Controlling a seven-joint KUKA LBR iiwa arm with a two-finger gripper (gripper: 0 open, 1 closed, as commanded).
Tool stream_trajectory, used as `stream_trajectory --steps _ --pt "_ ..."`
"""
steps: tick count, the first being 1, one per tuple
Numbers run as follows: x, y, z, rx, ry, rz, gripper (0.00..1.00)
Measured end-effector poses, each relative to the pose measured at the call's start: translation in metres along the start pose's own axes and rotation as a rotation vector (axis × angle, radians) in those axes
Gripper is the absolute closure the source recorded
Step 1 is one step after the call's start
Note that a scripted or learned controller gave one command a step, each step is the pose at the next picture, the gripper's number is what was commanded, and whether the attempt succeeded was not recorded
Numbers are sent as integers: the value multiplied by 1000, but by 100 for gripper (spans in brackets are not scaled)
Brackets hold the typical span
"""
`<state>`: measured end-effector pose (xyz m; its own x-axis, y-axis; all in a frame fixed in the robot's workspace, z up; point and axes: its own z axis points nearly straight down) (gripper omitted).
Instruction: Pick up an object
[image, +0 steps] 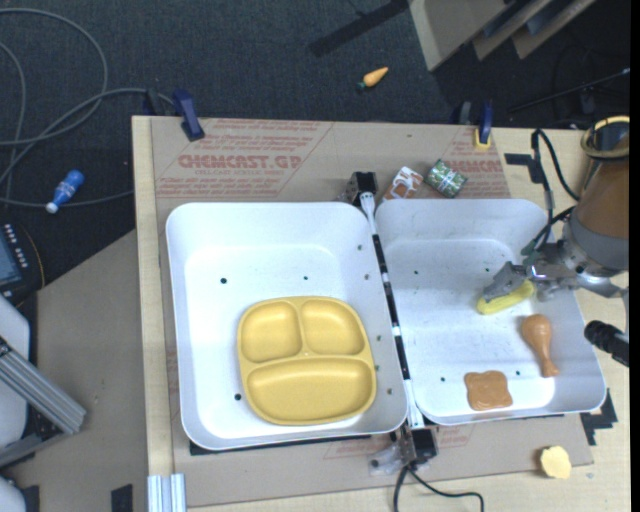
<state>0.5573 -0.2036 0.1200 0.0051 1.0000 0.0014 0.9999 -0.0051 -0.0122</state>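
Reaching in from the right, the arm (598, 215) angles low over the right bin (450, 225), its gripper (512, 283) down at a yellow banana-shaped toy (503, 299); I cannot tell how the fingers stand. Below the fingertips lie a drumstick toy (540, 341) and a brown toast piece (487, 390). Left of the fingers the bin floor is bare to the divider, beyond which a yellow divided plate (304, 359) sits in the left bin (200, 300).
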Motion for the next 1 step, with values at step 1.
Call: stream_trajectory --steps 1 --pt "26 -2 17 -8 1 -7 0"
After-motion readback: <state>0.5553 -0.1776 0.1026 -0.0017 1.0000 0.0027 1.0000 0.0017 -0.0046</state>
